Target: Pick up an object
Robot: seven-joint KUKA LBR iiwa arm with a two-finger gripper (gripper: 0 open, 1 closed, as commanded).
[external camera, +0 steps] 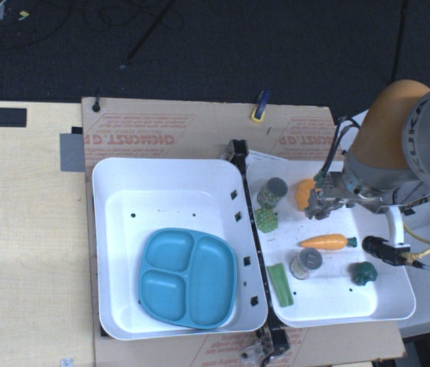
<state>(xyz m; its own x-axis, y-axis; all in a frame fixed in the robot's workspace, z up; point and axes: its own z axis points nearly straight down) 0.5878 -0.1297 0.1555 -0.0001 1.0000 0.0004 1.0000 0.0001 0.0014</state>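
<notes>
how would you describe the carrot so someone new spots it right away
Look in the right white bin, near its middle. The carrot lies flat there, just above a small round can. It is the long orange piece with a green tip.

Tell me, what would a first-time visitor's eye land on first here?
Probably the big blue divided plate lying in the left white bin. Next, the grey arm's orange band at the right, with its gripper lowered into the right bin near an orange object, above a toy carrot.
</notes>
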